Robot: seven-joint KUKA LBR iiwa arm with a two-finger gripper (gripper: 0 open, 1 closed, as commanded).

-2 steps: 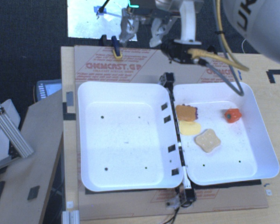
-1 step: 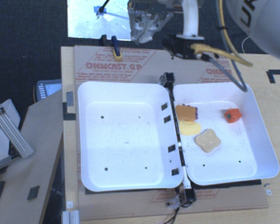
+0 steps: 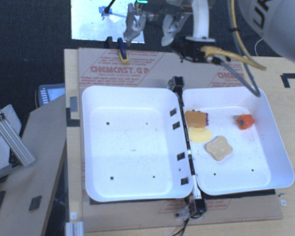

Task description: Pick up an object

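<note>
**Gripper raised above the far edge of the bench, four objects lying in the right bin**

Two shallow white bins were seen side by side on a cardboard-covered bench. The left bin was shown with only its bare white floor. At the top of the view, beyond both bins, the gripper was held high, its two fingers spread apart with nothing between them. In the right bin, close to the dividing wall, an orange block with a purple edge was placed, with a pale yellow piece just beside it on the near side. A tan, toast-shaped piece was found slightly further right, and a small red-orange object was set well apart near the right wall.
</note>
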